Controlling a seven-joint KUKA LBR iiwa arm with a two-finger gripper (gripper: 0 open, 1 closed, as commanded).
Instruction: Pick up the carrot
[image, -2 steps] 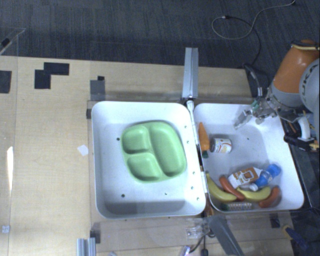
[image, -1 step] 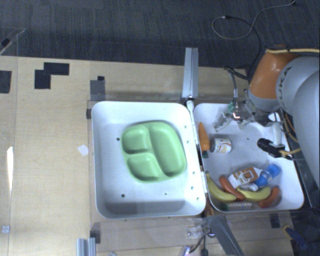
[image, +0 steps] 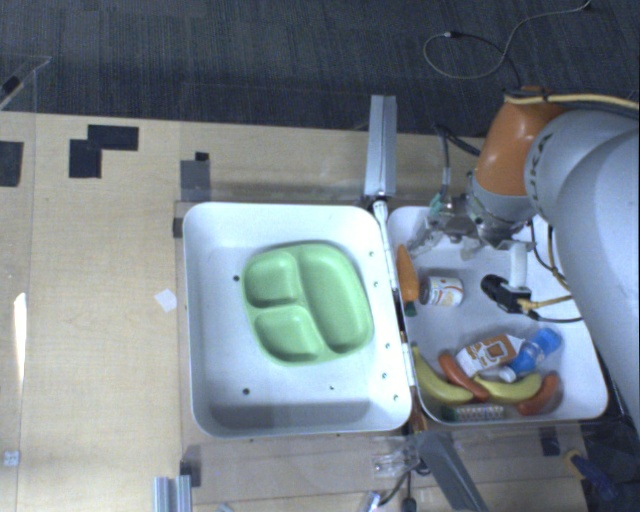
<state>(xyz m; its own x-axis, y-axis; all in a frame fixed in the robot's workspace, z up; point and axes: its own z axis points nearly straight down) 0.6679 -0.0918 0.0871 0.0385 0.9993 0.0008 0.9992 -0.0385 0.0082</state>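
Bananas and red sausages crowd the near edge of the right bin, closest to the lens.

From the left, the left bin on the surface carries a green divided plate near its middle, which plays no part in this job. Next is the carrot, lying lengthwise against the right bin's left wall, roughly halfway along it and flat on the bin floor. Just beside it to the right a small jar lies on its side; it may be a spice bottle, but it is too small to be sure.

The tool hangs near the far left corner of the right bin, close to the carrot's far end but apart from it. I cannot tell whether it is spread or pressed together, and nothing shows in its grasp. Further right, toward the near edge, lie an orange-and-white carton and a blue bottle.

By my reading the pick has not happened yet and this is only the approach. Lining up over the carrot, descending, gripping and lifting all remain.
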